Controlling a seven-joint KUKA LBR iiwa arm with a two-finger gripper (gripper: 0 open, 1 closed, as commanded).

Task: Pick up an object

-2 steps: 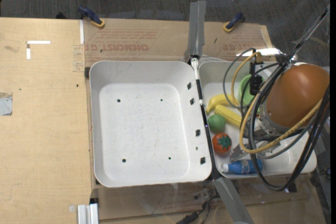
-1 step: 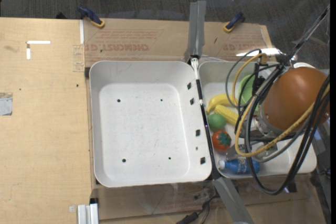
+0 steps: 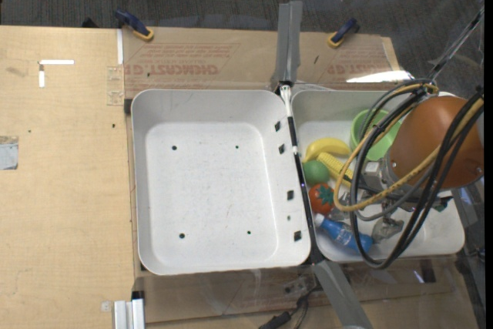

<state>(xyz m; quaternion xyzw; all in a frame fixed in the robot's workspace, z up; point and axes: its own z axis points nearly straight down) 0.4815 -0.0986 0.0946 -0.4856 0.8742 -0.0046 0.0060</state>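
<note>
A: Gripper [image 3: 379, 206] is seen low in the right bin [image 3: 454, 239]; jaw state cannot be told, being masked by cables [image 3: 400, 166].

B: Just left of it, a red object [image 3: 320, 198], blue bottle [image 3: 344, 235] and green ball [image 3: 314, 170] are noted. Beyond these, a yellow banana [image 3: 326, 148]; farther, a green cup [image 3: 368, 127].

A: The left bin [image 3: 212, 100] is logged well apart.

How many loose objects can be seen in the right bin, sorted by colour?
Yellow: 1, a banana-like piece
Green: 2, a light green cup and a green ball
Red: 1, a red item
Blue: 1, a blue bottle
Total: 5 visible; the arm may hide more.
</note>
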